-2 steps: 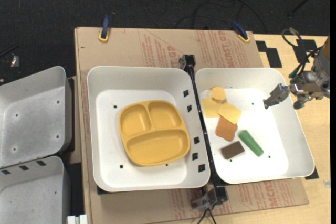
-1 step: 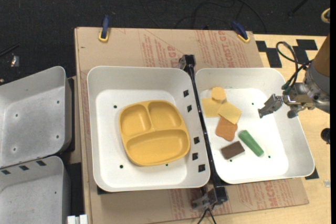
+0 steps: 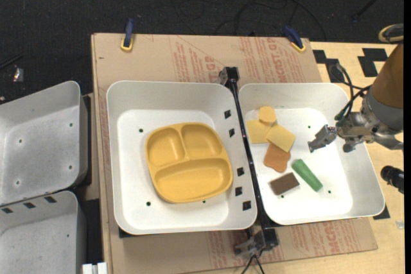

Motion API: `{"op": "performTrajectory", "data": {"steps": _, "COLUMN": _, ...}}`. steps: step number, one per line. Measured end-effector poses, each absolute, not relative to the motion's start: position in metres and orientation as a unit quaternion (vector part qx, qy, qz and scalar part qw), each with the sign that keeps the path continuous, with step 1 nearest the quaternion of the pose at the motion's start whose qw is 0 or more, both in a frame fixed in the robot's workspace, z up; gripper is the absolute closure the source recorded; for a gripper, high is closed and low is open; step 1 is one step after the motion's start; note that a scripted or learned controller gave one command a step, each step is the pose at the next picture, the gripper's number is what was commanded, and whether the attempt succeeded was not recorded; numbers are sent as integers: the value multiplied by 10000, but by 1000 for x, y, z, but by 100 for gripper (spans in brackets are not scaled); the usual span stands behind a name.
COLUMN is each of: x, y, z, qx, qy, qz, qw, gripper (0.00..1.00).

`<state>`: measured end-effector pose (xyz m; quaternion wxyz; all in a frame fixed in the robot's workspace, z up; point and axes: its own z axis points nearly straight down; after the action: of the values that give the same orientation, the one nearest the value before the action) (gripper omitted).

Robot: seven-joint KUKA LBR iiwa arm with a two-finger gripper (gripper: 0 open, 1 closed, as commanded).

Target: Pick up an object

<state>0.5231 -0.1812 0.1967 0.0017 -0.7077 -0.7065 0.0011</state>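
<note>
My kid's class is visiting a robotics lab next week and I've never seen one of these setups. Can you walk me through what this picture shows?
One camera looks down at a slant on a bench with two shallow white bins. The left bin holds a yellow divided plate. The right bin holds small toy-like pieces: a few yellow blocks, an orange-brown slab, a dark brown block and a green stick. The grey machine coming in from the right is a robot arm; its claw hangs over the right bin, beside the pieces. Nothing is seen in its grasp. Its job is to pick one piece up.
</note>
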Motion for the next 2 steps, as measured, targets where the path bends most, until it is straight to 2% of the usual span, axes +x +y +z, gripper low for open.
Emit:
{"op": "performTrajectory", "data": {"steps": 1, "x": 525, "y": -181, "z": 153, "qx": -7076, "qy": -7066, "qz": 11, "qw": 18, "gripper": 0}}
{"op": "performTrajectory", "data": {"steps": 2, "x": 526, "y": -182, "z": 166, "qx": -7077, "qy": -7065, "qz": 3, "qw": 1, "gripper": 100}}
